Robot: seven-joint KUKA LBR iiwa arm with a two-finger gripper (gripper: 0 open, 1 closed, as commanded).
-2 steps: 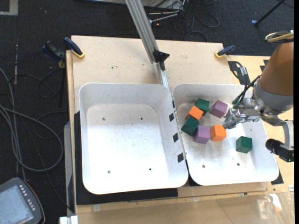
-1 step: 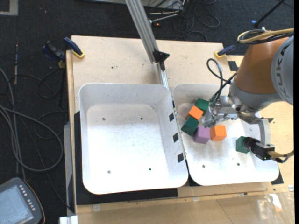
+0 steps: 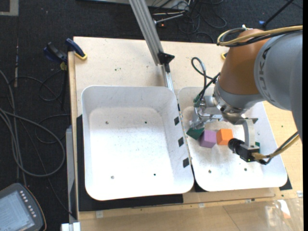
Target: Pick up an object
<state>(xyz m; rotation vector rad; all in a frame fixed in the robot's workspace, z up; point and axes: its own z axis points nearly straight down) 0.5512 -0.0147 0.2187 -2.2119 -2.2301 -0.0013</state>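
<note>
The only lettering I can make out is on the grey arm (image 3: 284,66) at the right of the frame: part of the maker's name, "KU", in dark letters running down its casing. Nothing else carries readable words or numbers.

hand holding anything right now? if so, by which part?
Cannot tell. The hand sits low in the right bin over the green block, beside the purple block.

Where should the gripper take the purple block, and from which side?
Probably from above, across the purple block's near and far faces. The orange block touches its right side and a green piece crowds its left, so those sides leave no finger room.
</note>
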